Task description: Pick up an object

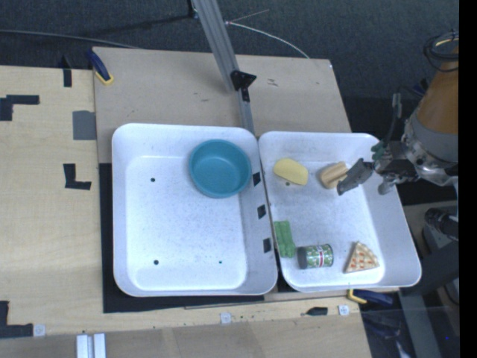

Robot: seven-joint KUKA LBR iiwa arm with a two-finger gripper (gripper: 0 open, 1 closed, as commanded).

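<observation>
The right bin (387, 222) holds a yellow lump (291, 171), a tan roll (332, 174), a flat green piece (284, 238), a small dark can (315, 256) lying on its side and a pizza-slice toy (361, 258). A blue bowl (219, 168) stands in the left bin (149, 222) at its far right corner. My gripper (367, 184) hangs over the right bin's far right part, just right of the tan roll. Its fingers stand open with nothing between them, and the left fingertip (347, 184) is close beside the roll.
A slanted metal pole (220, 43) runs down to the gap between the bins at the back. The bins' raised rims meet in the middle (261, 200). Bare bin floor lies between the roll and the pizza slice.
</observation>
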